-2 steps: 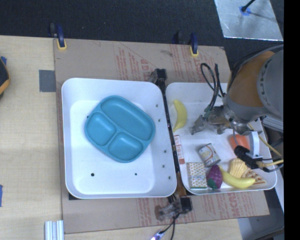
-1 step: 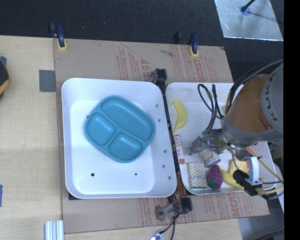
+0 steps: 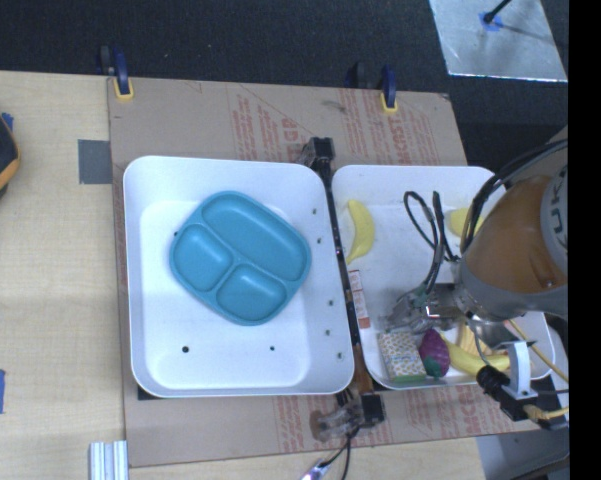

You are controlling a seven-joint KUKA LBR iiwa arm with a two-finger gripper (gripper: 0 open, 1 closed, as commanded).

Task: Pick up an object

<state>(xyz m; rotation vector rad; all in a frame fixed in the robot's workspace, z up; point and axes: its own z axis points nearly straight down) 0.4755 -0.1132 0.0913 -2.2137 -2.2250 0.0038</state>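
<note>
We count two white bins side by side on the table (image 3: 50,268). The left bin (image 3: 150,348) holds one blue plate (image 3: 240,256) with three compartments, lying flat near the bin's middle and tilted relative to the walls. The right bin (image 3: 380,183) holds the small items: one yellow banana-shaped piece (image 3: 360,228) close to its left wall, one purple object (image 3: 434,351) near the front wall, one speckled card-like packet (image 3: 401,353) just beside the purple object on its left, and more yellow pieces (image 3: 467,360) touching or just beside the purple object on its right; we cannot count those exactly. Another bit of yellow (image 3: 458,220) peeks out behind the arm near the back of the bin.

The arm (image 3: 515,248) comes in from the right with its orange band over the right bin. The tool (image 3: 420,313) sits low in the right bin, just above the purple object and packet. We cannot tell how the tool stands or whether anything is in it, since cables and the wrist hide it.

We count two blue-and-yellow clamps (image 3: 121,76) on the cardboard sheet at the back edge.
</note>
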